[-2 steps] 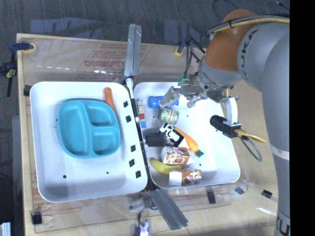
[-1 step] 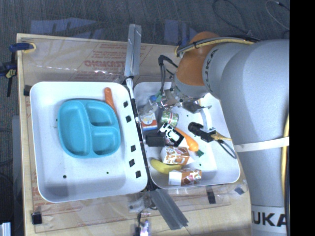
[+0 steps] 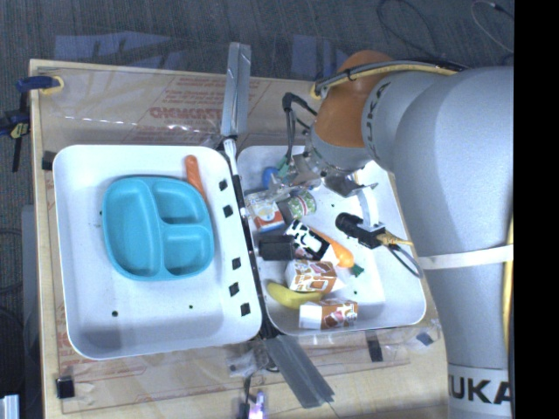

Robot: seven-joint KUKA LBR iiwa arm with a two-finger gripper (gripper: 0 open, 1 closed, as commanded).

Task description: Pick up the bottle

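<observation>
The arm (image 3: pixel 454 190), grey with an orange band, reaches into the right bin (image 3: pixel 397 299) on the worktop (image 3: pixel 122 94). Its jaws (image 3: pixel 288 182) sit low at that bin's upper left; whether they are open or closed cannot be told. The clear bottle (image 3: pixel 262 206) lies just below and left of them, near the bin's left wall, beside a green can (image 3: pixel 303 204). Further down the bin lie a banana (image 3: pixel 288 295) and a carton (image 3: pixel 330 314), their print unreadable. "UKA" shows on the arm base. The left bin (image 3: pixel 79 321) holds a blue tray (image 3: pixel 157 225)
</observation>
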